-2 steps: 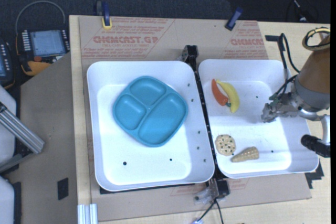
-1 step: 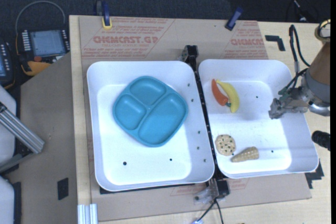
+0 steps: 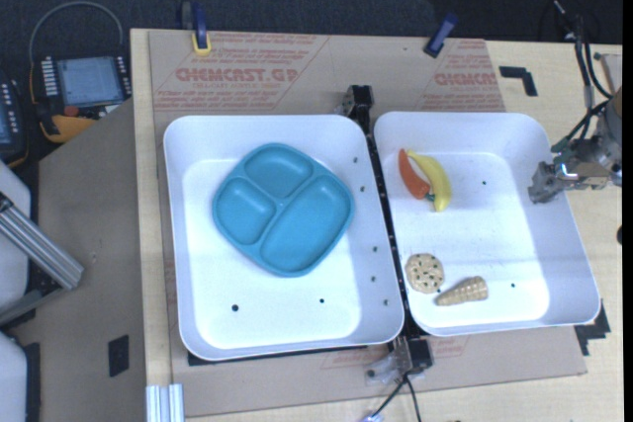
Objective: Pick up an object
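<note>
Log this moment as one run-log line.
gripper: at right bin's right edge, holding nothing seen | right bin: banana, carrot, cookie, cone | left bin: blue plate

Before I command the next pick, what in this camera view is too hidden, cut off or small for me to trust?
- Pincer: at the right bin's right rim; too small and blurred to judge its state.
- Arm: cut off by the right edge of the camera view.
- Carrot: the banana lies against it; whether they overlap is unclear.
- Cookie and ice cream cone: touching or apart cannot be told.
- Blue divided plate: compartment detail too faint.
</note>
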Robot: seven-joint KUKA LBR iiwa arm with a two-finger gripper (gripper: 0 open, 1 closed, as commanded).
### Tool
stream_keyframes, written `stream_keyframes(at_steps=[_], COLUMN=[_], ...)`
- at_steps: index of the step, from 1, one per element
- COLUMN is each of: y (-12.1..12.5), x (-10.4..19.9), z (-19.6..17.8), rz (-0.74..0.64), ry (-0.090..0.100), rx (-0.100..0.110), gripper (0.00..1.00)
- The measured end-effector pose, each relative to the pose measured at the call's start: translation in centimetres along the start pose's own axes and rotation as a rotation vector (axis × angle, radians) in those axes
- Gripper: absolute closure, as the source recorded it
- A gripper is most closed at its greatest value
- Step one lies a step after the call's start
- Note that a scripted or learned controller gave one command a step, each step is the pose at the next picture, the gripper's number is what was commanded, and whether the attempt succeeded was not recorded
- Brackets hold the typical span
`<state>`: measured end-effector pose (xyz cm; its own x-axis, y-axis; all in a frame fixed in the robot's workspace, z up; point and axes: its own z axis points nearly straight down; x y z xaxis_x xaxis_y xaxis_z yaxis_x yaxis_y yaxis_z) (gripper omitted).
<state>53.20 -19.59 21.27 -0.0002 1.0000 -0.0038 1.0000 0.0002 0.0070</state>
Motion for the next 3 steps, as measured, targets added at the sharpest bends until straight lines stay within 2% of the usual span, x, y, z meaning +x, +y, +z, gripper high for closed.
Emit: stream_keyframes(at_steps=[1,2,3], y=[0.2,1.1,2.6], x=[-0.1,4.2,9.4], z=[-5.4,-5.0,-5.5], rz=[-0.001,-0.004,-0.006], ry=[0.000,0.005,0.004], rx=[-0.001,0.007,0.004], gripper=[1.00,1.00,1.00])
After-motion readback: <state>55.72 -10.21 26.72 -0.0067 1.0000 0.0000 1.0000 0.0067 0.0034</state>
